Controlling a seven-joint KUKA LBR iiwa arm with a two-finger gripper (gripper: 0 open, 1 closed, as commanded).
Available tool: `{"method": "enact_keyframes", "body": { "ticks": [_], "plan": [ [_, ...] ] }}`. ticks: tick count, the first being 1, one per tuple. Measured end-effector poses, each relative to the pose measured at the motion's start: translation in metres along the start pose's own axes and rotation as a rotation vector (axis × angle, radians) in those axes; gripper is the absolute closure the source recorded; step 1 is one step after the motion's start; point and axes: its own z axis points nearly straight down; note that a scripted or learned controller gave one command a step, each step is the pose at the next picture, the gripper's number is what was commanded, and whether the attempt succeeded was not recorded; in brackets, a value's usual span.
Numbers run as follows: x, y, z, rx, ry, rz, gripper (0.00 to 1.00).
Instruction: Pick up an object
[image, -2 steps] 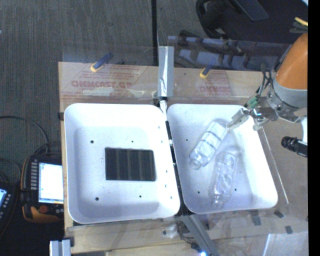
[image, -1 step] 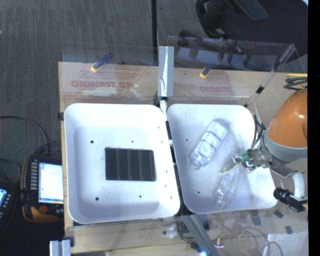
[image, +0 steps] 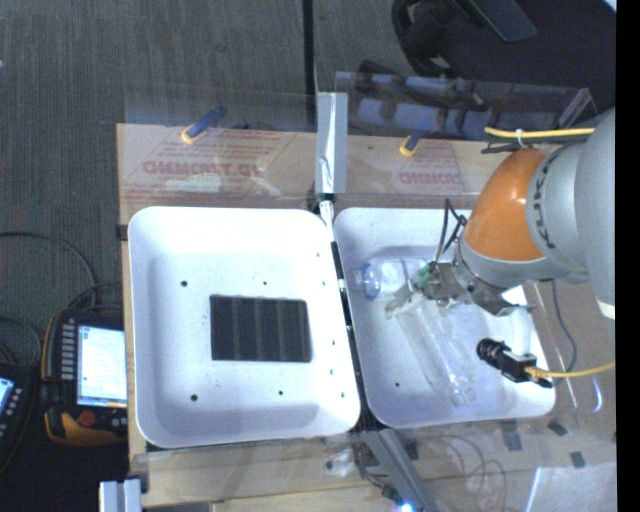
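Note:
My gripper (image: 418, 292) hangs low over the upper middle of the right bin (image: 385, 395), below the orange band of the arm (image: 510, 215). A clear plastic bottle (image: 376, 279) with a bluish end lies just left of the gripper, close to the bin's left wall. A second clear, see-through object (image: 448, 358) lies stretched out below the gripper toward the bin's lower right. Whether the gripper touches either one is hard to tell. A dark ridged rectangular pad (image: 260, 328) lies flat in the middle of the left bin (image: 160, 260).
A black cable plug (image: 500, 357) with a yellow lead hangs from the wrist over the right bin's right side. A metal divider post (image: 330, 150) stands behind the bins. A handheld pendant (image: 85, 370) lies off the bench at the left.

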Motion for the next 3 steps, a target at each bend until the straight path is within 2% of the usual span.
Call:
{"method": "enact_keyframes", "body": {
  "ticks": [1,2,3],
  "plan": [
    [-0.016,0.068,0.008,0.025,0.007,0.000,0.00],
    [-0.017,0.090,0.009,0.090,0.006,-0.035,0.00],
    [-0.100,0.096,-0.068,0.028,-0.003,0.115,0.00]
  ]
}}
